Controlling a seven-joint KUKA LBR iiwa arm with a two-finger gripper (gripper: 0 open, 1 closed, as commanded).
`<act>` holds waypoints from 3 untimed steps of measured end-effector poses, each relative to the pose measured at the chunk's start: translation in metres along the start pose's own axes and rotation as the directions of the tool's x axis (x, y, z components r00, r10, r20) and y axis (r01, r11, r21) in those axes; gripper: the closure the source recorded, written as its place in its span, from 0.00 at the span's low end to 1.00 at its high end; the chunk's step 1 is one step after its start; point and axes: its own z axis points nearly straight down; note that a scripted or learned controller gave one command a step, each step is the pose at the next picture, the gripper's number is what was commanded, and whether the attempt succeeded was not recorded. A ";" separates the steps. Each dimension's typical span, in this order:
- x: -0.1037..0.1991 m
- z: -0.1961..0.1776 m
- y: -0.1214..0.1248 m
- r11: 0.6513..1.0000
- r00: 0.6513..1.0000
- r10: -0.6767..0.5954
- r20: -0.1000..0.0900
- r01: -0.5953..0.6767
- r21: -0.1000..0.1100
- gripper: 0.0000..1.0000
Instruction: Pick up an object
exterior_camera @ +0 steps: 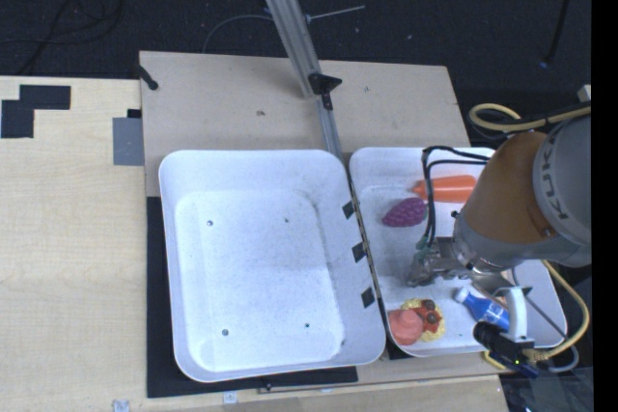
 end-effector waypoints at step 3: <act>-0.003 -0.149 0.015 1.000 1.000 -0.001 0.000 0.001 -0.003 1.00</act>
